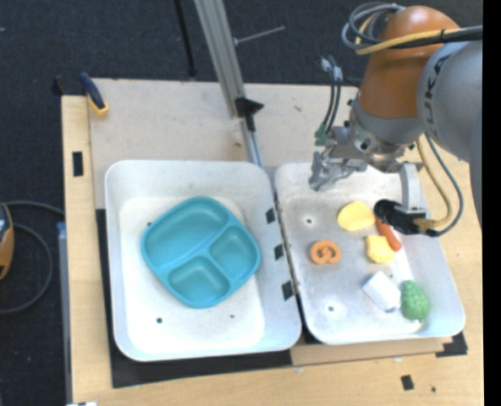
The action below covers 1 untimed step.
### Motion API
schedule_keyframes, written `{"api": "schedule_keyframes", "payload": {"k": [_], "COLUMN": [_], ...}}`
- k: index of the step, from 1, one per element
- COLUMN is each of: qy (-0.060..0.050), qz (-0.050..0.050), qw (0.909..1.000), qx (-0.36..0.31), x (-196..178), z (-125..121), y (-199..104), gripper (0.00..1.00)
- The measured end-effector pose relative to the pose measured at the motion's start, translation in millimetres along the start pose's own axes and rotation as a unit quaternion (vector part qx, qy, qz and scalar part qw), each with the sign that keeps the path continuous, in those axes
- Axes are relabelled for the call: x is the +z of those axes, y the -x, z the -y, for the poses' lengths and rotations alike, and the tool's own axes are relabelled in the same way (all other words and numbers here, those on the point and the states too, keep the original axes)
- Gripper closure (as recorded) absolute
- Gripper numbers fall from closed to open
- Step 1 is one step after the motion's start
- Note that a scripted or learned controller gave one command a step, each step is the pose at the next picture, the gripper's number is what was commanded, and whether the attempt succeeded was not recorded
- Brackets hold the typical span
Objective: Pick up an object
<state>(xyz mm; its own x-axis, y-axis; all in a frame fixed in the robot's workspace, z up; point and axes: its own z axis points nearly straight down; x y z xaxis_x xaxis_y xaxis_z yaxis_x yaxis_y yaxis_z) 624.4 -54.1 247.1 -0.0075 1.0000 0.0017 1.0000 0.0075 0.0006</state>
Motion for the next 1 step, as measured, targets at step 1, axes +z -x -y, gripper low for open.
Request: {"api": "schedule_keyframes", "payload": {"k": [1], "qy": [0.0], "qz": [0.0], "qw": [1.0], "qx": [0.0], "x": [-9.3], "z": [19.4], "y": [-51.9], "gripper": [1.0]}}
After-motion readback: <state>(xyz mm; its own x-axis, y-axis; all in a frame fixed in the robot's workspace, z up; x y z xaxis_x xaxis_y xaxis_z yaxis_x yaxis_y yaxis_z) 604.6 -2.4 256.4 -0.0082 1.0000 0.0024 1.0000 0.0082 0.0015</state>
